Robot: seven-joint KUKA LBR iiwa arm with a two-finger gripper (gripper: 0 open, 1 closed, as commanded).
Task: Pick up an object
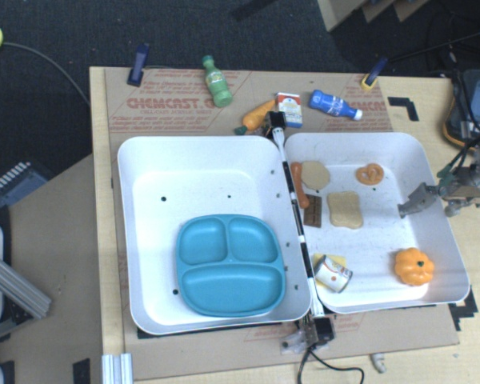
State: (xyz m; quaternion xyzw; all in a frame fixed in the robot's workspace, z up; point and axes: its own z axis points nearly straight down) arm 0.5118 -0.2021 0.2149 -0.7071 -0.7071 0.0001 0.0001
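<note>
The left bin (144,174) holds a blue tray (230,264). In the right bin (400,146) lie a can (334,274), bread (346,210) and an orange pumpkin (414,266). The gripper (416,201) is at the right rim, above the pumpkin; I cannot tell how its fingers stand. I think the round pumpkin may slip out, or the fingers may hit the wall.
</note>
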